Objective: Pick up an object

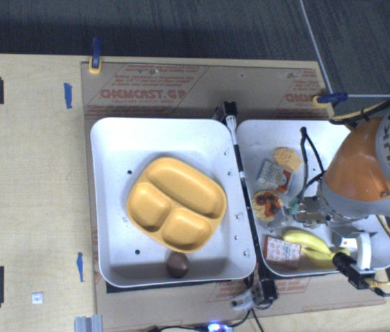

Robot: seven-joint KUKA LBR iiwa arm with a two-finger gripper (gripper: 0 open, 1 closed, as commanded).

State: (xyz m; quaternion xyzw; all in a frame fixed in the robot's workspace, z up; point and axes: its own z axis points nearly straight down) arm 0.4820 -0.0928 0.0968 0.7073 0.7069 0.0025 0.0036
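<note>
1. Reaching in from the right, the arm (364, 168) is hanging over the right bin (388, 251), its orange band covering that bin's right half.
2. The gripper (304, 211) is sitting low among the clutter in the right bin; whether it is apart or together cannot be told, since the wrist is hiding it from above.
3. Candidate objects are lying in the right bin: a banana (309, 244) near the front, a small packet (283, 250) touching its left end, a round snack (267, 205) and a biscuit (287, 159) farther back.
4. In the left bin (112, 185), a yellow divided tray (175, 203) is lying with a brown ball (177, 264) just in front.
5. Judging progress: nothing is visibly lifted, so the pick is not yet done; grasping and raising are remaining.
</note>
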